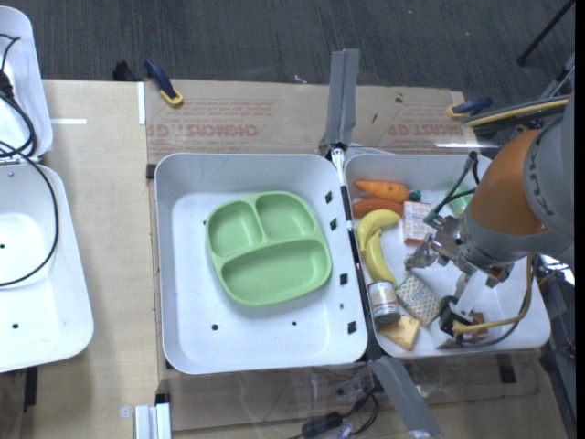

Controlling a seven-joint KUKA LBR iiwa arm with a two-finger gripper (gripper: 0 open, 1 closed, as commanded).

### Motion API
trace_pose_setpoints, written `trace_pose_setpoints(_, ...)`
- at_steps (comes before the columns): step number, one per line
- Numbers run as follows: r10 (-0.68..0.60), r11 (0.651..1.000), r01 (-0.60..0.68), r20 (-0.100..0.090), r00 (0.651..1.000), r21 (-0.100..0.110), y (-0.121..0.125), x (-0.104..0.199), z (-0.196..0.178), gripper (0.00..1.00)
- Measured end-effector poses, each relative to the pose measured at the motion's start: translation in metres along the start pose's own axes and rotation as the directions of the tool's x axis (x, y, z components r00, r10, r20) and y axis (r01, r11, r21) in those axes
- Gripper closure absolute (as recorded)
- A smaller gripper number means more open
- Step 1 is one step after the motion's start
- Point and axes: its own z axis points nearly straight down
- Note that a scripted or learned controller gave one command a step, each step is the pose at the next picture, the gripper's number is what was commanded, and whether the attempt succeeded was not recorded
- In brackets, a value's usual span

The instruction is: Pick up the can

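Note:
The can (384, 302) is small, with a silver top and a dark label. It stands near the front left corner of the right bin (539, 323), just below the tip of a banana (375, 240). My gripper (422, 256) hangs over the middle of that bin, under the orange-banded wrist. It sits a short way right of and behind the can, apart from it. Nothing shows in its grasp.
The right bin also holds a carrot (381, 190), a red-and-white packet (417, 219), a checkered piece (416, 293) and a yellow wedge (402, 332) beside the can. A green divided plate (270, 245) lies in the left bin (174, 273). A grey divider post (343, 99) rises between the bins.

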Motion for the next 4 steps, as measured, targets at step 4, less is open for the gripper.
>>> trace_pose_setpoints(4,-0.008,1.0,0.008,0.0,1.0,-0.003,0.083,0.033,-0.002,0.0)
